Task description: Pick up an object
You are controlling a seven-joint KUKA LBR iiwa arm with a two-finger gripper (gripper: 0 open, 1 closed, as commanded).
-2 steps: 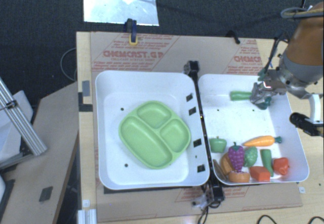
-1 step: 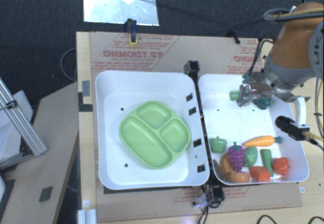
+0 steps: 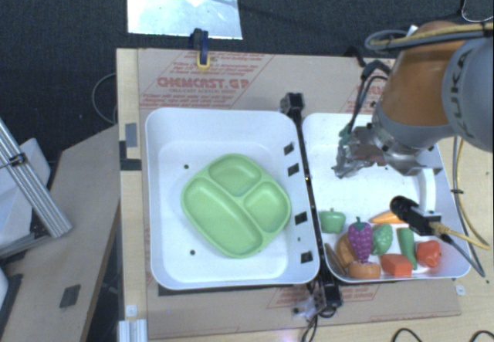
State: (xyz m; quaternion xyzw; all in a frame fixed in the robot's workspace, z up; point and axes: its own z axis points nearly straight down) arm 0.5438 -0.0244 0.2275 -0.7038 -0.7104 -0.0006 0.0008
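Note:
Several toy foods lie along the near edge of the right bin: a green pepper, purple grapes, a green vegetable, an orange carrot, a red tomato, a red piece and an orange piece. My gripper hangs over the bare middle of the right bin, up and left of the food pile and apart from it. Nothing shows in its grasp.
The left bin holds a light green divided plate. A black divider with clips runs between the two bins. The grey and orange arm covers the right bin's far right part.

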